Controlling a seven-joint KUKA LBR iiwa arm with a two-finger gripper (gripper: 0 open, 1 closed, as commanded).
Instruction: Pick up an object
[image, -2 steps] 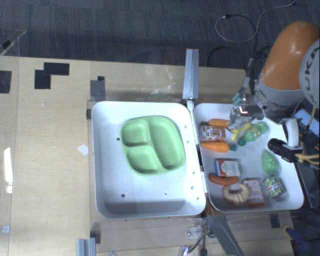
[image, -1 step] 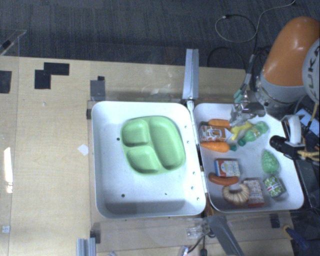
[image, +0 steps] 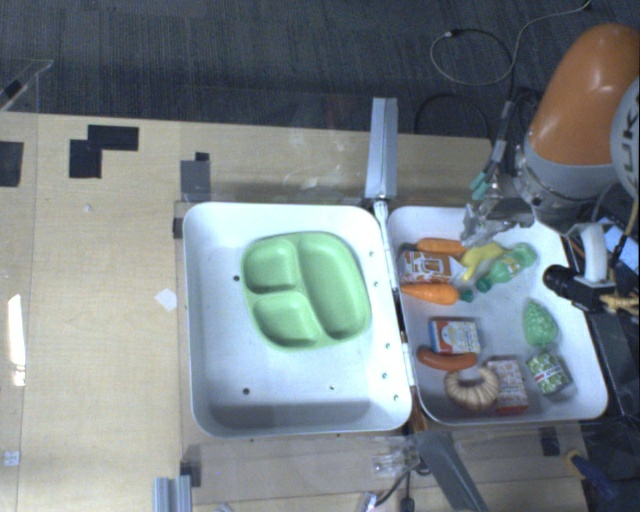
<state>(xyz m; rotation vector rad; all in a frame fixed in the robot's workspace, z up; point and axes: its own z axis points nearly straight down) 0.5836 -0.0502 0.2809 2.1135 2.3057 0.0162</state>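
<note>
Over right bin (image: 590, 400), gripper (image: 484, 222) above yellow toy (image: 480, 256)

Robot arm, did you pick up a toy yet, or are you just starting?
Not yet. The tool is down in the right bin, just over the yellow banana and the green bottle. Nothing looks lifted. The green tray sits in the left bin. Grabbing and lifting are left.

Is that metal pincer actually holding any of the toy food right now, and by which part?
It cannot be told. The pincer sits low over the yellow banana in the right bin, but nothing shows gripped in it.
</note>
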